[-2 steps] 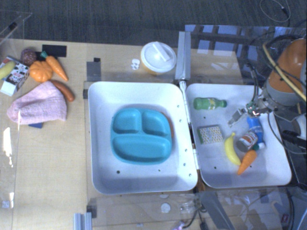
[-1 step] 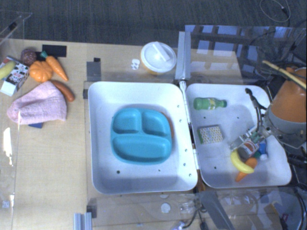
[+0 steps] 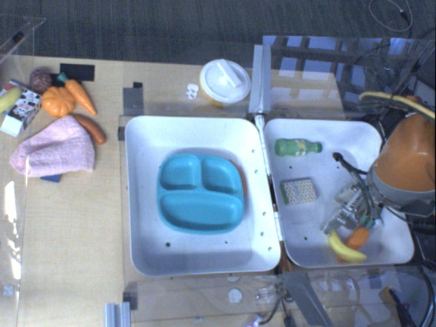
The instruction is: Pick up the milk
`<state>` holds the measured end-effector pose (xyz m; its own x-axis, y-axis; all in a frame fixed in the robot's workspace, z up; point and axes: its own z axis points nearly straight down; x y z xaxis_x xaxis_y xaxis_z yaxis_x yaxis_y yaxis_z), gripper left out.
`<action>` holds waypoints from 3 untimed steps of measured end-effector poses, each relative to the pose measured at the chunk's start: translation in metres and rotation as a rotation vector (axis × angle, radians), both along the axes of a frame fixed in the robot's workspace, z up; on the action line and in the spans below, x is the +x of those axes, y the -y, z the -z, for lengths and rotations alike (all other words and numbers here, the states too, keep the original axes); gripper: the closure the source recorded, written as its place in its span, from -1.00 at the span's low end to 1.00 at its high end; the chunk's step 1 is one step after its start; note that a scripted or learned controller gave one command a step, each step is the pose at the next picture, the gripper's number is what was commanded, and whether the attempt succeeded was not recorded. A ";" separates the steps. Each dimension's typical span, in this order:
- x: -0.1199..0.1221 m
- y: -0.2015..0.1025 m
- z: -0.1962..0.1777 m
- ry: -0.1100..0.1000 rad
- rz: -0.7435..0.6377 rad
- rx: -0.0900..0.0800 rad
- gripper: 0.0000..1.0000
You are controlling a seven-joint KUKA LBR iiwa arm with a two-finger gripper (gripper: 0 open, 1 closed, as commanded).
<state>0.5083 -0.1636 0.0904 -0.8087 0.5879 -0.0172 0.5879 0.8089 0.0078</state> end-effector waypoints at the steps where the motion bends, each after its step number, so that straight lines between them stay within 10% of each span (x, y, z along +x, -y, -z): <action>1: 0.055 0.030 0.000 -0.009 0.426 0.023 -1.00; 3: 0.000 0.017 0.000 0.002 0.632 0.022 -1.00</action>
